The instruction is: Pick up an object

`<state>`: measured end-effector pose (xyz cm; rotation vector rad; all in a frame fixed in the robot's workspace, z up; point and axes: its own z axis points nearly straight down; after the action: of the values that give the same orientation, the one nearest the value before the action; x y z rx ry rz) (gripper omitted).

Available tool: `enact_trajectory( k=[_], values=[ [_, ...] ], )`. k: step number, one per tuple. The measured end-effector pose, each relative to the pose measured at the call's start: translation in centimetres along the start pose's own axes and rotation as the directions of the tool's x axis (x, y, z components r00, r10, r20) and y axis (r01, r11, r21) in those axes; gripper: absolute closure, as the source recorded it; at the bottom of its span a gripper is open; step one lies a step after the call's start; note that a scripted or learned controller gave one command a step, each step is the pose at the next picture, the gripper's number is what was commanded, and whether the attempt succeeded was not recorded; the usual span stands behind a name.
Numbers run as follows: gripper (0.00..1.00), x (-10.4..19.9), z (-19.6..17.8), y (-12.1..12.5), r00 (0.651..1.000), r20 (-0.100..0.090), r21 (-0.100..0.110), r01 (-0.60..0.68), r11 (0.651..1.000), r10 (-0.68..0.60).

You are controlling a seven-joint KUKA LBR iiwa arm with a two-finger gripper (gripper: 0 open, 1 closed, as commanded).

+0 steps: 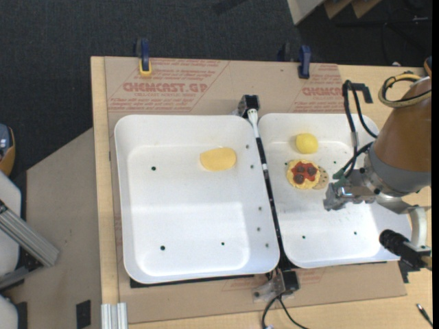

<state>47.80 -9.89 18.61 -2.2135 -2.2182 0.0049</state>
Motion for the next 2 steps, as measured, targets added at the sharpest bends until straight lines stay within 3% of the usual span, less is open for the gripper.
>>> enact_trajectory(
  k=[1, 2],
  values=[
    [1.00, 3.4, 0.2, 2.0, 1.000, 0.003, -0.009, 0.002, 1.000, -0.002],
    [1.00, 2.3, 0.0, 10.1, 1.000, 0.006, -0.015, 0.001, 1.000, -0.001]
  ],
)
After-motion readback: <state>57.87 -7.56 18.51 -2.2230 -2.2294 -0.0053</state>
